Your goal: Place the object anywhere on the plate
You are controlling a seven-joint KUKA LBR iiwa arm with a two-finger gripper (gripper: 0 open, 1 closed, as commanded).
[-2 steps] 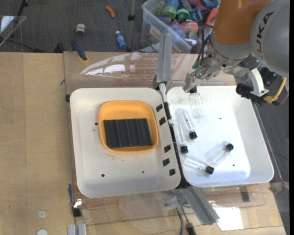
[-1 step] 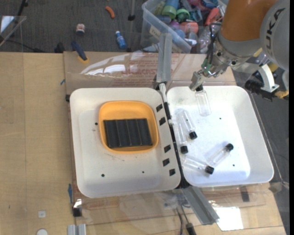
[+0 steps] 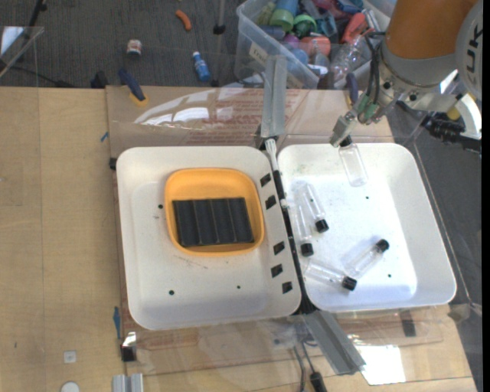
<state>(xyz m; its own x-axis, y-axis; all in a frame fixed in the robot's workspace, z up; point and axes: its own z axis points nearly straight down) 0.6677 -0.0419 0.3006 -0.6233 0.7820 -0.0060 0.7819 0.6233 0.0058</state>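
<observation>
Beyond the bench you have a clear plastic tub (image 3: 306, 53) full of colourful toys on the dark floor. A small blue bottle (image 3: 200, 66) and an orange tool (image 3: 182, 17) lie near it. A sheet of cardboard (image 3: 184, 111) sits behind the bins.

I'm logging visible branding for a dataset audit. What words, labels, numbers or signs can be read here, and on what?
"U", then part of a second letter cut off by the frame edge: dark lettering on the arm, top right.
Faint reddish print on the clear sheet behind the bins: too blurred to read.
Plate, vials and bins: no text visible.
</observation>
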